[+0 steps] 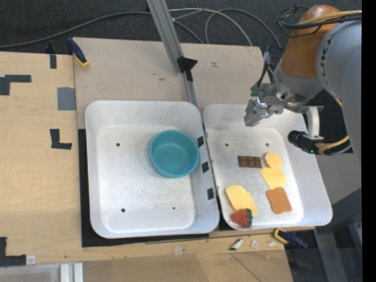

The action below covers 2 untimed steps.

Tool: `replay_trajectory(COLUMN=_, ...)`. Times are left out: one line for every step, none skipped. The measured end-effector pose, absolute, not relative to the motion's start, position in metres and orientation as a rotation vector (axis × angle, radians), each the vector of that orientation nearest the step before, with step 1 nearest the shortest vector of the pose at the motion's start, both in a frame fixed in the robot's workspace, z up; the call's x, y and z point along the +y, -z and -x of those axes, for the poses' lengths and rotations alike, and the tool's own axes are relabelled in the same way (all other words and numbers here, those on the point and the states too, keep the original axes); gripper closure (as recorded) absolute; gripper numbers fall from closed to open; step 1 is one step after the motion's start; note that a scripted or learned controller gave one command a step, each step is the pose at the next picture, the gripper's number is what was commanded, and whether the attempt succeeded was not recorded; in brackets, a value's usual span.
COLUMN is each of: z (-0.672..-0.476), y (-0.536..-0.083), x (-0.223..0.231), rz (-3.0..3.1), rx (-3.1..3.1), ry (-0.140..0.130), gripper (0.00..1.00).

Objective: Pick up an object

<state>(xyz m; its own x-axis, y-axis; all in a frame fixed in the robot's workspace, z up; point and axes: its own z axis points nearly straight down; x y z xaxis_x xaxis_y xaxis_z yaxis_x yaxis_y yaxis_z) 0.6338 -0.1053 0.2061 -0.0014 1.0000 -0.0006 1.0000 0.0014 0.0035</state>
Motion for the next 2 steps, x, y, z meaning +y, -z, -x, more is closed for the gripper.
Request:
replay_trajectory(z=-0.634, y=-0.219, x=-0.105, rz=-2.220, rx=2.223, ry=-0.001, gripper=1.00)
replay_trajectory(z=-0.625, y=-0.214, x=-0.046, rz=-2.216, rx=2.231, ry=0.001, gripper=1.00)
